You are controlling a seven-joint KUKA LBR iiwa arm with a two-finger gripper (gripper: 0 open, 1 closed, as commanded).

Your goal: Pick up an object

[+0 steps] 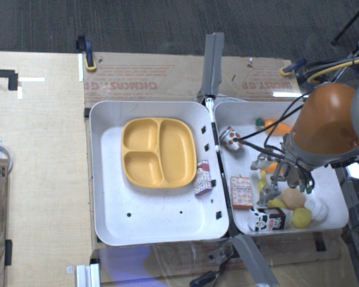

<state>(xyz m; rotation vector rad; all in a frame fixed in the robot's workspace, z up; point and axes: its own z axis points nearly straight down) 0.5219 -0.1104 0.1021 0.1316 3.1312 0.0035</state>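
The gripper [274, 190] hung low in the right bin [338, 214]; whether it gripped anything I could not tell. Just right of it lay a peach ball [294, 198], a yellow ball [301, 218] beyond; below it a cow carton [268, 220]; left of it a red card [241, 192]; the yellow plate [159, 152] sat well left.

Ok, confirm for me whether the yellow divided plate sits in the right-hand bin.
No, the yellow divided plate lies in the left bin; the right bin holds the small items under the gripper.
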